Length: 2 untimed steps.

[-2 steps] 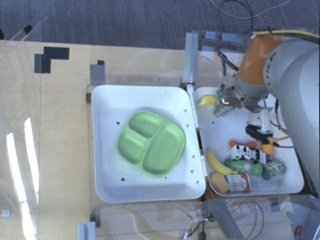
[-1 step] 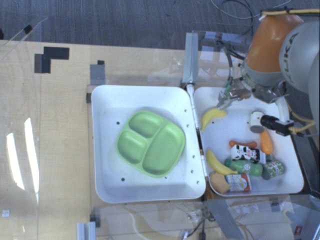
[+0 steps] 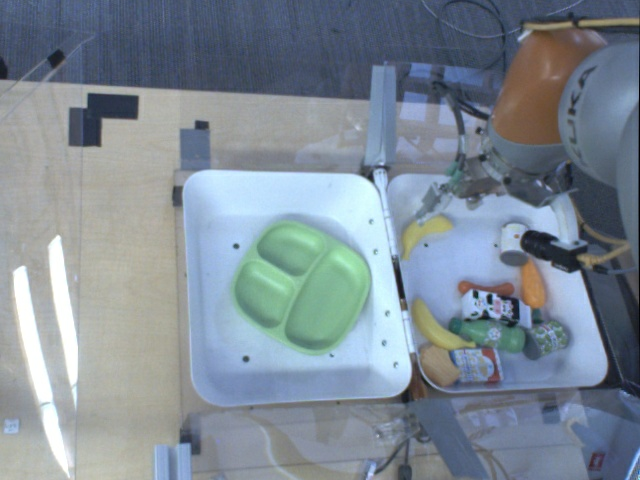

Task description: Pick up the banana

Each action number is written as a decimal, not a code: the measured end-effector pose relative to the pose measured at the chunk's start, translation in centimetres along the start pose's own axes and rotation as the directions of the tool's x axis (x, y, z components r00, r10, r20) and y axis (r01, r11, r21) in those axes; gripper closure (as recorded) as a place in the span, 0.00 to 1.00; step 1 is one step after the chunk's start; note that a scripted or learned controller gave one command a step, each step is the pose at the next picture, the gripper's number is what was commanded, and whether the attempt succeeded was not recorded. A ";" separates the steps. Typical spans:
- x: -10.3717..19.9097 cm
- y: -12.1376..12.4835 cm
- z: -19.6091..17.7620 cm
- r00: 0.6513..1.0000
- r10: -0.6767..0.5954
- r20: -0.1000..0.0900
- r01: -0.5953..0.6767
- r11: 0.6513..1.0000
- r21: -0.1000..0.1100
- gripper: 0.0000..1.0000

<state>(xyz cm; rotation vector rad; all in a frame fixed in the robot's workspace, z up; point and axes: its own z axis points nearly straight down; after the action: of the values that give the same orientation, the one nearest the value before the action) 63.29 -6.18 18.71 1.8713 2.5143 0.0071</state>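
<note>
On the tabletop [image 3: 110, 268], the left bin [image 3: 210, 368] holds a green divided plate [image 3: 302, 286]. In the right bin [image 3: 590, 363], one banana [image 3: 424, 232] lies at ten o'clock and another banana [image 3: 438, 326] at seven o'clock, crowded by a carrot [image 3: 534, 285], a green bottle [image 3: 495, 334] and a can [image 3: 547, 339] at five o'clock. The hand [image 3: 436, 198] hangs just above the upper banana; whether it is open or closed I cannot tell.
</note>
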 end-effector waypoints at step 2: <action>-3.1 -4.5 9.8 0.998 -0.063 0.001 0.063 0.998 -0.002 0.00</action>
<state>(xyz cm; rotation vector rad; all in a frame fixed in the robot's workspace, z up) 59.98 -10.40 8.92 1.7896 2.5710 0.0082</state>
